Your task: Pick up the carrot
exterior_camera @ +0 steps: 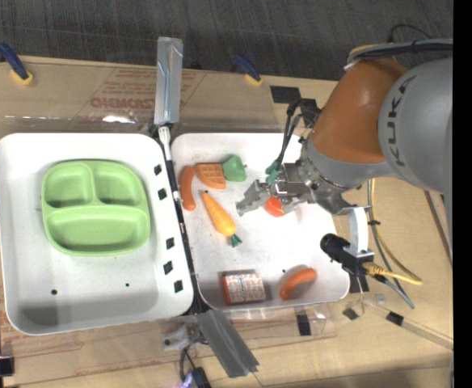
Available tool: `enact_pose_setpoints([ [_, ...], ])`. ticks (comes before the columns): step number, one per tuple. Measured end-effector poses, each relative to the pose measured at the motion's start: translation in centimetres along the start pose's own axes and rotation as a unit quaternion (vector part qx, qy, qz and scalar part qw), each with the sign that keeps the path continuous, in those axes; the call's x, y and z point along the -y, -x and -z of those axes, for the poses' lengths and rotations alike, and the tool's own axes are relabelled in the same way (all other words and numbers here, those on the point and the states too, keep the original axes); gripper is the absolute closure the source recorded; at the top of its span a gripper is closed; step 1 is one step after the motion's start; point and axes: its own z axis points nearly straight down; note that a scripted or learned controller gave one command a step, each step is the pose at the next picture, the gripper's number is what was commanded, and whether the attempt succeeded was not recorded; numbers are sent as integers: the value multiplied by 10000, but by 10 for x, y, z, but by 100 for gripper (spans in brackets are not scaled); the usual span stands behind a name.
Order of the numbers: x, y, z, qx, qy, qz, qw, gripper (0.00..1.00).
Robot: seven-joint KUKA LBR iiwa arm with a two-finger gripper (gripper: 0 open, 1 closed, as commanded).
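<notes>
Hovering over the right-hand shallow white plastic bin (333, 291), the metal two-finger end effector (256, 198) points toward the bin's middle. I can't tell its opening from this slant. A small round red-orange piece (275, 208) sits right under the wrist body; whether it is touching the tool or just lying on the bin floor below it, I can't tell. It is not visibly gripped.

Task target: the tapered orange toy carrot with a green stub end (220, 217) lies flat just beyond the end effector's tip, apart from it, running diagonally with the green end toward the bin's near wall. My read: the tool is staged for an approach, not yet on the carrot. Long axis is diagonal, so the grasp probably wants to close across the narrow width.

Clutter near the carrot's thick end:
- orange waffle-textured square toy (211, 175), just beside it
- green pepper-like toy (234, 167), next to the waffle piece
- elongated orange-red sausage-shaped toy (187, 187), further out against the divider wall

These crowd the top end, so the middle or green end looks cleaner to grab.

On the near side of the end effector: a small labelled tin can lying on its side (242, 286) and an orange oval toy (299, 281), well apart from the carrot.

Furthest out, the left white bin (18, 241) holds a light green sectioned plastic plate (97, 208). Both bins rest on the brown counter (430, 330).
</notes>
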Motion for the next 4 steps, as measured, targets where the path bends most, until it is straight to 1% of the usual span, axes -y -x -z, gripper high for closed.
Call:
enact_pose_setpoints([
  [1,-30,15,-143,4,16,283,9996,0],
  [2,-29,15,-134,7,10,301,9995,100],
  [3,-76,-6,-9,2,18,-1426,9898,100],
  [4,-62,-52,75,1,18,-1115,9938,100],
])
